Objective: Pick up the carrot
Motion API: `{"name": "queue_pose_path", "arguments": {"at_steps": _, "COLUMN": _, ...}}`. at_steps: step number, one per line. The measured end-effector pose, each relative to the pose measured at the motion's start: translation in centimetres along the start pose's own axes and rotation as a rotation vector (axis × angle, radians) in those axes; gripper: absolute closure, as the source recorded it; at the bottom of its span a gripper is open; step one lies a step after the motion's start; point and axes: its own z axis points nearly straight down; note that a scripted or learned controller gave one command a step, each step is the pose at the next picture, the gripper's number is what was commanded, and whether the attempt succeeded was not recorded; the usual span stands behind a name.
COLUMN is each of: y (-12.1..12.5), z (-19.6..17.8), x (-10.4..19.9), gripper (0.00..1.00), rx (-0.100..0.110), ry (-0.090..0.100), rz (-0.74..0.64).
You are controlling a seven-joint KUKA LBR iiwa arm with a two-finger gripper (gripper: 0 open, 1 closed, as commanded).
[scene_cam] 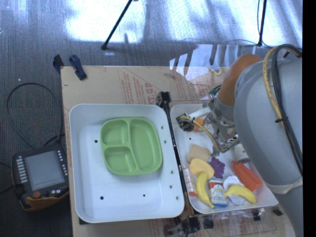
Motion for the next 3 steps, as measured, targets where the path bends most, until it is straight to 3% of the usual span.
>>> {"name": "queue_pose_path", "arguments": {"at_steps": 1, "y": -0.11, "z": -0.04, "x": 0.64, "gripper": 0.00, "rx": 0.001, "ry": -0.008, "rz": 0.002}}
{"name": "queue_pose_path", "arguments": {"at_steps": 2, "y": -0.04, "z": -0.93, "x": 0.63, "gripper": 1.00, "rx": 0.007, "ry": -0.006, "rz": 0.011}}
{"name": "queue_pose_path", "arguments": {"at_steps": 3, "y": -0.02, "z": -0.91, "x": 0.61, "gripper": 0.00, "rx": 0.007, "ry": -0.006, "rz": 0.012}}
